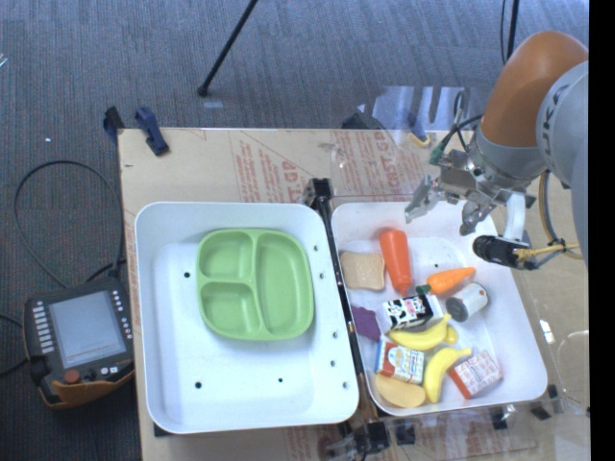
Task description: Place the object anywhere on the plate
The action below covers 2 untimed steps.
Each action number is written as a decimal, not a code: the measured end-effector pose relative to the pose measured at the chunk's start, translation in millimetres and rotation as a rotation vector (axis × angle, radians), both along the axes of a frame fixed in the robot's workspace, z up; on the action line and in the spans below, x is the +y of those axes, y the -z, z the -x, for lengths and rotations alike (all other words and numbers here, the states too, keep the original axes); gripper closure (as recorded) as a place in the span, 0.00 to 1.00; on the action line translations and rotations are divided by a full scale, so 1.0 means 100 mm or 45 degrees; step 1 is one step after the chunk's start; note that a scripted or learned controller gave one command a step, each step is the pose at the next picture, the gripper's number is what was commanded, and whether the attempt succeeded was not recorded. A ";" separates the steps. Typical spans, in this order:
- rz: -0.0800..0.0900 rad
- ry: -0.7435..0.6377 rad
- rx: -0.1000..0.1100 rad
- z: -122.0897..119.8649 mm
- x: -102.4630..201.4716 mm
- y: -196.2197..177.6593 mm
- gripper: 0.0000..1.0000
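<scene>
While the arm (538, 94) is reaching in from three o'clock, its gripper (448, 203) is hanging over the right bin's (534, 349) upper rim with fingers spread wide and nothing between them. At nine o'clock of it, the green three-compartment plate (256, 283) is lying bare in the left bin (163, 373). Toy foods are crowding the right bin: an orange cylinder (395, 259), a carrot (452, 279), a bread slice (361, 270), bananas (429, 350), and what is probably a milk carton (411, 310).
</scene>
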<state>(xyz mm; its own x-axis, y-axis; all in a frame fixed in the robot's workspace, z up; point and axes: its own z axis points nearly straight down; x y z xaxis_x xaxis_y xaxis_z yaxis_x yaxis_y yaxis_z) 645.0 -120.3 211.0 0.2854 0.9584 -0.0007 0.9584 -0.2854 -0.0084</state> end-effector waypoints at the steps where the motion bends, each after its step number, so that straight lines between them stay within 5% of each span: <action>1: 0.001 -0.069 0.000 0.03 -0.61 0.36 0.00; 2: 0.001 -0.070 -0.007 0.01 -0.60 0.33 0.00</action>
